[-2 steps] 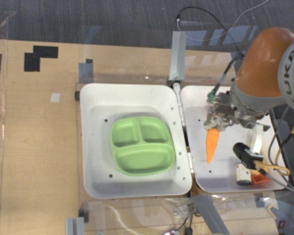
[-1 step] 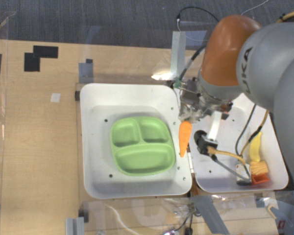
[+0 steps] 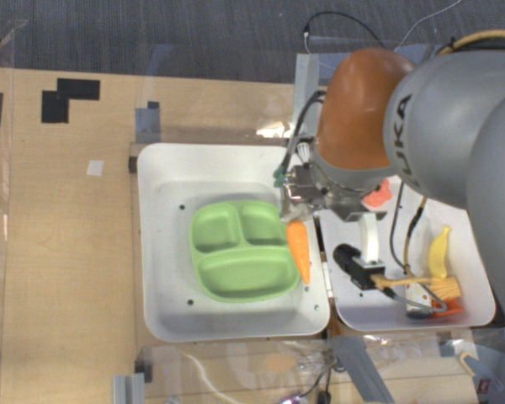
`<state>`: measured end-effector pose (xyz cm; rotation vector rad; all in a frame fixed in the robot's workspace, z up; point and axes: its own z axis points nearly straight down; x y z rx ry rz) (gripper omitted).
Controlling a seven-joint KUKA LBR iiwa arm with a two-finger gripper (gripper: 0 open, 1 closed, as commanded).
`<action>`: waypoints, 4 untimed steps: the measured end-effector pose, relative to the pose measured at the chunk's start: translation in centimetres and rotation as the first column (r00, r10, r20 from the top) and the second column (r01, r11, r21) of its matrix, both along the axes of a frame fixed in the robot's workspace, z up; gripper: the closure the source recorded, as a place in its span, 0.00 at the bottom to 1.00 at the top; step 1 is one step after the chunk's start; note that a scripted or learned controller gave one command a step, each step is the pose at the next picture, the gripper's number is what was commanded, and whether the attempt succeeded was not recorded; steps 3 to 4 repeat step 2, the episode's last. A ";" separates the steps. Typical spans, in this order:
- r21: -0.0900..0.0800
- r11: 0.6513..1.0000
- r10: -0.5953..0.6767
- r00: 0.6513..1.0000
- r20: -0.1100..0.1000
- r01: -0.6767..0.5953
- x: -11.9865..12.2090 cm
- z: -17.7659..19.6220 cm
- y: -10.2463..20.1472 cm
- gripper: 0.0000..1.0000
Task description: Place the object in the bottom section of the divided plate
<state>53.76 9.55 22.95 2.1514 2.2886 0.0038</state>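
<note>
A green divided plate (image 3: 204, 234) lies in the left bin (image 3: 164, 225), with two small sections at the back and one wide bottom section (image 3: 244, 274) nearest the front. An orange carrot (image 3: 298, 252) hangs point-down over the plate's right rim, beside the wall between the bins. My gripper (image 3: 295, 217) is directly above it and is shut on the carrot's top end. The grey arm and its orange band cover the back of the right bin.
The right bin (image 3: 480, 310) holds a yellow banana (image 3: 438, 253), a pink-red object (image 3: 377, 196) partly under the arm, and a small yellow and orange tool (image 3: 433, 297) at the front. The divider wall (image 3: 324, 297) runs between the bins.
</note>
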 end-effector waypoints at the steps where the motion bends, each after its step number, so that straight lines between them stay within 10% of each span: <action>1: -0.001 0.985 -0.171 0.985 -0.002 0.171 -1.4 -6.8 1.9 1.00; 2: 0.000 0.985 -0.172 0.985 -0.002 0.172 -1.4 -6.8 1.8 0.00; 4: 0.000 0.985 -0.172 0.985 -0.002 0.172 -1.4 -6.8 1.8 0.00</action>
